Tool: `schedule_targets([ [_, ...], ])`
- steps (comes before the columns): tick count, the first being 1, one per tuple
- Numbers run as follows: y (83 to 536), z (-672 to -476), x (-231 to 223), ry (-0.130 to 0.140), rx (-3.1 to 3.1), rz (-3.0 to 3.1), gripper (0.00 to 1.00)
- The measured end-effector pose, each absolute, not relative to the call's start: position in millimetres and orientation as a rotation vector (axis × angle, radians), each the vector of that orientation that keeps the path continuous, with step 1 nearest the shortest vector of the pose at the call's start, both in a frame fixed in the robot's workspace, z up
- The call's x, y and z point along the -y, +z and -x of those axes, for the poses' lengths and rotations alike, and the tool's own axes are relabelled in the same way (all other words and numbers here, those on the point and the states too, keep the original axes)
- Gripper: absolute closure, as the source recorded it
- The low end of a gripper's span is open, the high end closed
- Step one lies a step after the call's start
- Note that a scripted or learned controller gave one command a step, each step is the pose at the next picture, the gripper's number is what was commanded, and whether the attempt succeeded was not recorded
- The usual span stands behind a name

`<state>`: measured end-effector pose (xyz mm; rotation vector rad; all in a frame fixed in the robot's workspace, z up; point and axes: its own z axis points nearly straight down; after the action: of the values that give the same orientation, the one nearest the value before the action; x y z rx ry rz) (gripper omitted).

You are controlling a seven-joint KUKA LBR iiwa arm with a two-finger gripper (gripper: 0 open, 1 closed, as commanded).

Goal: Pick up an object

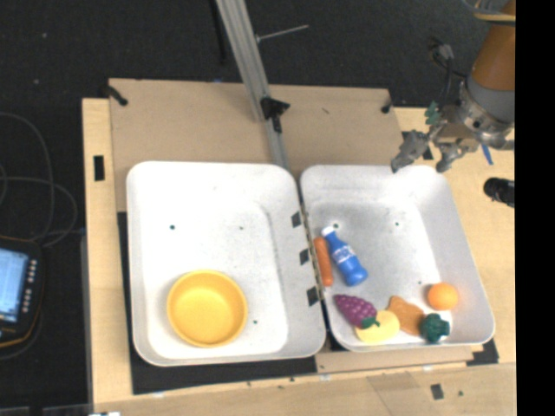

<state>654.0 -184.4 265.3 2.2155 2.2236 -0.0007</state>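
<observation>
My gripper (425,158) hangs over the far right corner of the right bin (395,199), its two fingers spread open with nothing between them. In that bin a blue bottle (344,257) with a white cap lies near the left wall beside an orange carrot (323,261). Along the near edge sit purple grapes (354,308), a yellow fruit (380,328), an orange-brown piece (404,313), a green broccoli (434,327) and an orange (442,296). All of them lie well below and left of the gripper.
The left bin (208,202) holds a yellow bowl (206,307) at its near left. A grey metal pole (247,55) slants up from between the bins at the back. A screen device (13,289) sits off the bench at the left.
</observation>
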Motion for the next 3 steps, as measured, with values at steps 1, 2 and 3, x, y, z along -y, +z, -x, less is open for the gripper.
schedule_targets([
  [1,265,-653.9,185,-0.002,-2.224,-2.215,0.0],
  [2,222,-654.6,191,-0.006,-2.221,-2.221,0.0],
  [3,173,-649.5,184,-0.005,-2.223,-2.222,0.0],
])
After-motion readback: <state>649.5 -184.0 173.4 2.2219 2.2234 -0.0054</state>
